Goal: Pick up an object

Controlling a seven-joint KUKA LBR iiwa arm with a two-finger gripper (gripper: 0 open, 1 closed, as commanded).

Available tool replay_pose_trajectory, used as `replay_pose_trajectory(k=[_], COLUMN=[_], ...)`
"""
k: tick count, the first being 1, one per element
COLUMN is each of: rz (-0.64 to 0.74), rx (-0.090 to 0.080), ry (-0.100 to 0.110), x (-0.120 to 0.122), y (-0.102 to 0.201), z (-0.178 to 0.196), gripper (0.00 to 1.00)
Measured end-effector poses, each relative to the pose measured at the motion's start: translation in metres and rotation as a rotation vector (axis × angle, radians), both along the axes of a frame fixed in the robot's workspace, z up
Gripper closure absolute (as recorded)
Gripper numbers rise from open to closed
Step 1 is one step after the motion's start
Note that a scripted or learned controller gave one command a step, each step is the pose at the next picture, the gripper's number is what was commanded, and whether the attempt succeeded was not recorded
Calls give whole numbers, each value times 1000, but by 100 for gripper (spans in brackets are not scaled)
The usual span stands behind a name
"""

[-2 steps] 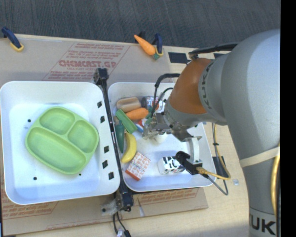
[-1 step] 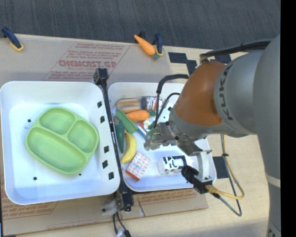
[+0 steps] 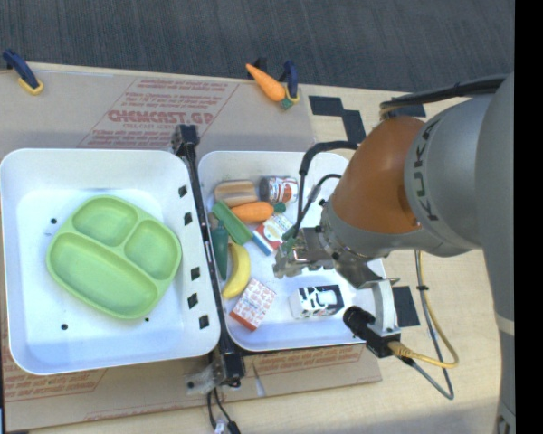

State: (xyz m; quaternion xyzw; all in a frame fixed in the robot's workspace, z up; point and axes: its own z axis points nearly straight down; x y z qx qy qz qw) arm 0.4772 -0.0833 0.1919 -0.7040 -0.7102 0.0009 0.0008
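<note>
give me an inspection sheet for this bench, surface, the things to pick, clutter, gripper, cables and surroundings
Surface: cardboard sheet under two white bins, clamped at the far edge.
Job's things: right bin holds a banana, carrot, hot dog, can, small red-and-white box.
Clutter: green divided plate in the left bin; a second carrot outside the bins.
Gripper: gripper low over the right bin.
Cables: yellow cable at the arm's base.
Surroundings: dark carpet.

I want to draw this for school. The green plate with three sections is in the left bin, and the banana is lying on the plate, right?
Not quite. The green plate is in the left bin, but the banana lies in the right bin, beside the other toy food, as the camera view shows.
</note>
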Motion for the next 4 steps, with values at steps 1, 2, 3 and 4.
replay_pose_trajectory(k=[1,2,3,4], rz=[-4,-3,-3,-3], rx=[0,-1,0,0], ry=[-2,-6,-4,-6], x=[-1,102,102,56], y=[-29,-61,-61,-32], z=[7,95,94,139], gripper=[100,100,0,0])
